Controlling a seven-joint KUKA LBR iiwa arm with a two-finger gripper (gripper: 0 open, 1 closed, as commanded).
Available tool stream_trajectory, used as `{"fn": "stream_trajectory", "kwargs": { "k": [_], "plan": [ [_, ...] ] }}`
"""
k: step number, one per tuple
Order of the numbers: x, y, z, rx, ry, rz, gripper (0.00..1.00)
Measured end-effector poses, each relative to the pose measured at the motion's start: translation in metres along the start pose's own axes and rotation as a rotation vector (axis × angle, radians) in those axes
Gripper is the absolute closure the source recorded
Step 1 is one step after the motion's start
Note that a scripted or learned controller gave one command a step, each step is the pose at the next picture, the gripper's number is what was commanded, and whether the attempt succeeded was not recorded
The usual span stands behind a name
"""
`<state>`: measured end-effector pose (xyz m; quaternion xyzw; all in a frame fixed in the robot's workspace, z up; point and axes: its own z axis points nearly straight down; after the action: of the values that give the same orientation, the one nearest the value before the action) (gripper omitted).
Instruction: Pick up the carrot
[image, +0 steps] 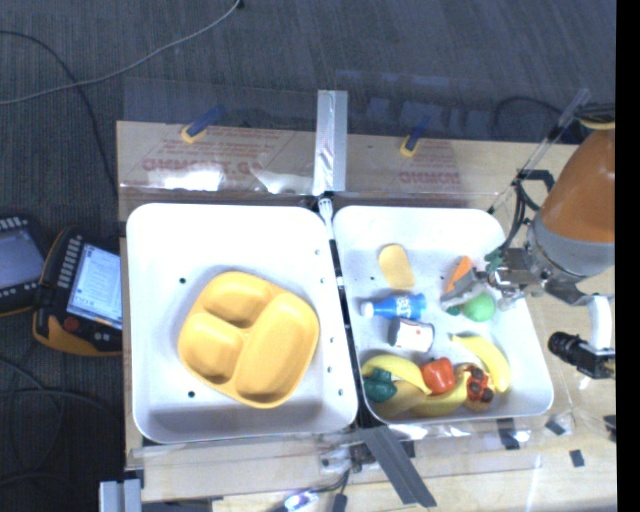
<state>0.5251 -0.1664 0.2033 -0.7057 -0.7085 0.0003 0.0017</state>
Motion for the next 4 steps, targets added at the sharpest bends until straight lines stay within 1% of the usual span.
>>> {"fn": "stream_trajectory", "kwargs": {
  "k": [1,2,3,4],
  "plan": [
    [-0.003,0.08,0.059,0.0,0.0,0.016,0.0],
    [-0.043,0.091,0.108,-0.005,0.0,-0.096,0.0],
    [-0.035,0.053,0.113,-0.015,-0.005,-0.045,0.0],
    [-0.049,0.097,0.073,-0.002,-0.004,0.001,0.0]
  ]
}}
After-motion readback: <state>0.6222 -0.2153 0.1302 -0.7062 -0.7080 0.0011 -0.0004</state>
